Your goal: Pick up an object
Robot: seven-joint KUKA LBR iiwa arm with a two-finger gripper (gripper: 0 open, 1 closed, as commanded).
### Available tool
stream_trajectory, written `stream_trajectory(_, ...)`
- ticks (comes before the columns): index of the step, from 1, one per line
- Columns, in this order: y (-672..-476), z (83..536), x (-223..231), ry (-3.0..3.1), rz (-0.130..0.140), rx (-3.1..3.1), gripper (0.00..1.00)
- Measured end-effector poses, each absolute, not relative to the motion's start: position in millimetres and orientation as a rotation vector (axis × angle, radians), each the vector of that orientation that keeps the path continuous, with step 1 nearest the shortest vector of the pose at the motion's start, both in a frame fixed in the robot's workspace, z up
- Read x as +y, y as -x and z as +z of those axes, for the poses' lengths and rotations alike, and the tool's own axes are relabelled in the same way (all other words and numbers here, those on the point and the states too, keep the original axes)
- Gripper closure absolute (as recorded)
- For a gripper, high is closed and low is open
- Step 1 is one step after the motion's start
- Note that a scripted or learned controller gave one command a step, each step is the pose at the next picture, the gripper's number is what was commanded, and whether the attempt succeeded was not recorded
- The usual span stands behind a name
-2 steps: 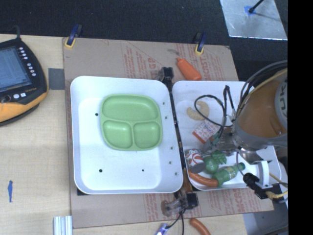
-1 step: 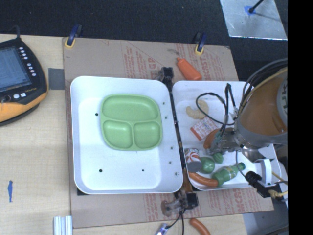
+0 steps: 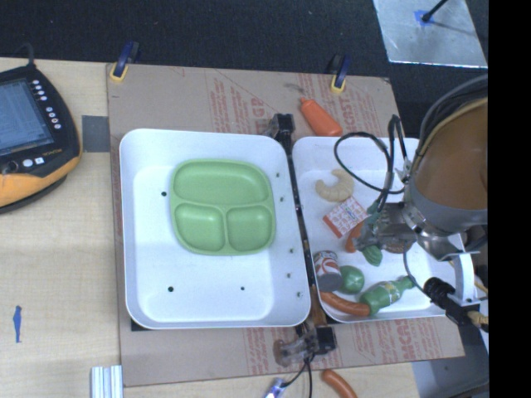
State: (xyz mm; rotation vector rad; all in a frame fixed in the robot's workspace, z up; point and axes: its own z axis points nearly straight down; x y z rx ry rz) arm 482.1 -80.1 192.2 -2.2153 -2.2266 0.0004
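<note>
**A:** Starting at the bottom of the frame, what is lying nearest?

**B:** A small orange carrot-shaped toy (image 3: 338, 382) is sitting outside the bins on the brown cardboard sheet (image 3: 207, 98), low and right of centre. It looks like a stray, out of the work area. Just above it, a black clip (image 3: 319, 338) is holding the two bins together at their seam.

**A:** And the pieces to be picked?

**B:** They are crowding the lower part of the right white plastic bin (image 3: 311, 152): a red-orange toy sausage (image 3: 344, 306), a round green toy (image 3: 351, 279), a green bottle-shaped toy (image 3: 386, 293), and a small red-and-white can-like piece (image 3: 325, 264). Farther up are a red-and-white packet (image 3: 344, 217) and a beige curved toy (image 3: 336, 187). They are lying loose and jumbled, probably so any one can be taken.

**A:** What is the arm doing?

**B:** The grey two-finger gripper (image 3: 373, 240) is reaching in from the right and hanging over the bin's middle, beside a small green piece (image 3: 371, 254). I cannot tell how it is set, nor whether it is gripping anything.

**A:** And the left side?

**B:** The left white bin (image 3: 145, 222) is carrying a pale green three-compartment plate (image 3: 222, 206), apparently a place for drops. Beyond, another orange carrot toy (image 3: 319, 117) is lying on the cardboard, and an orange-and-black teach pendant (image 3: 33, 135) is resting at upper left.
</note>
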Motion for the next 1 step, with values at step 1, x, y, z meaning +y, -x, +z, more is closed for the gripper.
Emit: stream_trajectory(1, -547.2, 204.4, -40.5, 2.216, 0.002, -2.224, 1.00)
